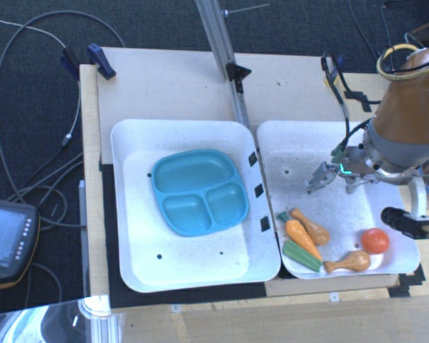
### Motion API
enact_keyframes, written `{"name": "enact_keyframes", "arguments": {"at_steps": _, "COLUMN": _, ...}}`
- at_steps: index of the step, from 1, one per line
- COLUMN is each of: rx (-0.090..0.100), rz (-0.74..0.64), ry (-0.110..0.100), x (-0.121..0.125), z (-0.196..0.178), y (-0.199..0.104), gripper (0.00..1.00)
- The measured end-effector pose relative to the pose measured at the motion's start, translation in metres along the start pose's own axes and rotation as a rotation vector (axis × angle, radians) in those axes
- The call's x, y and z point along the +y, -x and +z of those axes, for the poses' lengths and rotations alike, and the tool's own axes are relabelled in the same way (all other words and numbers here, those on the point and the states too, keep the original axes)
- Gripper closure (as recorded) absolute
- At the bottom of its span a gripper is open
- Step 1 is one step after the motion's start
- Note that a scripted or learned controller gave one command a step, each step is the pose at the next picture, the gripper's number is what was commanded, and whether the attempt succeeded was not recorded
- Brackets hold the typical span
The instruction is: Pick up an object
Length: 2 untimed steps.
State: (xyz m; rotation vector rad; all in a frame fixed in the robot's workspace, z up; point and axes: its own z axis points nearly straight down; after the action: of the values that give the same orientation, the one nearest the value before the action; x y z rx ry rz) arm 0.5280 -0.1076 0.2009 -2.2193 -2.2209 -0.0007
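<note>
food toys (318,243) lie below the gripper (331,178) hovering mid-bin.

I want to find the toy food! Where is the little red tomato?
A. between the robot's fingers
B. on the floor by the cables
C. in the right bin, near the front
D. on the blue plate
C: the red tomato lies in the right bin near its front edge, beside the carrot and other toy food, apart from the gripper, while the blue plate sits in the left bin.
</note>
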Motion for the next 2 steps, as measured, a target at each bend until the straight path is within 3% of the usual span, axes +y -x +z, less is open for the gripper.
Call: {"name": "enact_keyframes", "arguments": {"at_steps": 2, "rx": 0.001, "rz": 0.000, "ry": -0.006, "x": 0.002, "z": 0.089, "y": -0.007, "gripper": 0.00}}
